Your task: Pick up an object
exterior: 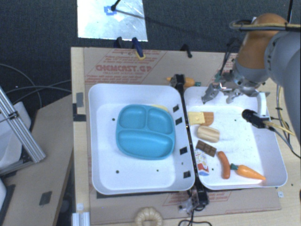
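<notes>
Camera view: every place below is given from the roll [208, 134], which lies in the left half of the right bin [263, 147]
Claw: the claw [221, 96] hangs over the far rim of that bin, up and slightly right of the roll; its two fingers are spread apart with nothing between them
Candidates: toast [201, 118] just above the roll; chocolate [205, 148] just below it; sausage [224, 165] and carrot [249, 172] further down and to the right; a small packet [202, 166] straight below, against the bin's left wall
Likely target: the toast or the roll, judged as the pieces nearest the claw; both lie below and a little left of it, apart from it
Handling, roll: looks like light toy food, rounded and smooth, so it may squirt out of a loose pinch; take it across its short width, at the middle
Handling, toast: flat and thin, lying low on the bin floor; hard to get fingers under, best pinched edge to edge
Handling, sausage and carrot: slim and apt to roll; grip across the middle of the length, not the ends
Crowding: toast, roll and chocolate lie close together, so a finger coming down between them could shove a neighbour
Left of the roll: a blue tray [145, 131] sits in the left bin [106, 173], well apart from the claw
</notes>
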Tool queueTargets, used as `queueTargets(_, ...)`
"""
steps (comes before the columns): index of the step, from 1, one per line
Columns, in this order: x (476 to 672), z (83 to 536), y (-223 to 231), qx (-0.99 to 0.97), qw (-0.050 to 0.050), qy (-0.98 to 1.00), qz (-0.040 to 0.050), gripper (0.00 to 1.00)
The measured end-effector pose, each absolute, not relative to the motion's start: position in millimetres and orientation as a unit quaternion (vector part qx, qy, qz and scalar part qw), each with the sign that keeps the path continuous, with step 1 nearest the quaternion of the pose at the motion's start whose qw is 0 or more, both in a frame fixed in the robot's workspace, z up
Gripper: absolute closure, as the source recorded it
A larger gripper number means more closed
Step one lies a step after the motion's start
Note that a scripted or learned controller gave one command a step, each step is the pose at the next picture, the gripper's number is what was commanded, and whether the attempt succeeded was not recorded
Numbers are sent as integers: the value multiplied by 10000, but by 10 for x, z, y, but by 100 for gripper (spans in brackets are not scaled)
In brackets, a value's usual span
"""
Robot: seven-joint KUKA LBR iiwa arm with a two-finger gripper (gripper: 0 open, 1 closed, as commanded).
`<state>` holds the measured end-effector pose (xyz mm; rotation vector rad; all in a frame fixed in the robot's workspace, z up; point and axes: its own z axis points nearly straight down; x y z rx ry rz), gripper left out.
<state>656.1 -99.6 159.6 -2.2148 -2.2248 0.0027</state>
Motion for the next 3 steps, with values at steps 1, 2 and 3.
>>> queueTargets(1, 6569, 1167, -945, -7054, 7, -7088, 7, 0)
queueTargets(2, 6571, 831, -940, -7055, 3, -7087, 5, 0)
queueTargets(3, 6590, 966, -940, -7051, -22, -7091, -18, 100)
